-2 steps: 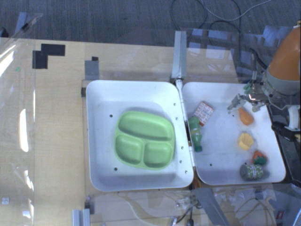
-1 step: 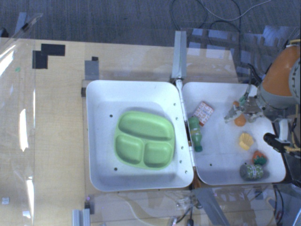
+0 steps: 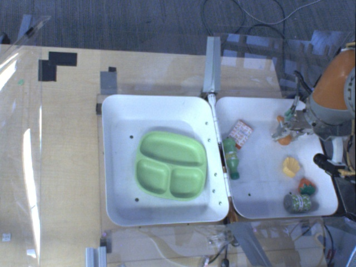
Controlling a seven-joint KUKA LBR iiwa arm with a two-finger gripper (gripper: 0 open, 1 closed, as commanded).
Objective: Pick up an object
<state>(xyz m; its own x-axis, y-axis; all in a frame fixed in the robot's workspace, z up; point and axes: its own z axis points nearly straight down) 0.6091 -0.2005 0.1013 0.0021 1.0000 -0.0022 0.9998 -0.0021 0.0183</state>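
My gripper [image 3: 282, 131] hangs low over the upper right part of the right bin [image 3: 261, 115], with the orange-banded wrist behind it at the frame's right edge. A small orange object [image 3: 285, 140] lies directly under its tip, partly hidden, and I cannot tell whether they touch. Elsewhere in that bin, a yellow piece [image 3: 291, 166] lies below the gripper. An orange and green toy [image 3: 306, 186] and a grey-green round object [image 3: 299, 203] sit near the bottom right corner. A red-checked packet [image 3: 240, 132] and a green bottle [image 3: 230, 158] lie by the left wall.
The left bin [image 3: 119, 149] holds a green divided plate [image 3: 171, 164]. A metal post [image 3: 212, 65] rises behind the ridge between the bins. Cables [image 3: 245, 15] trail on the floor behind the bench.
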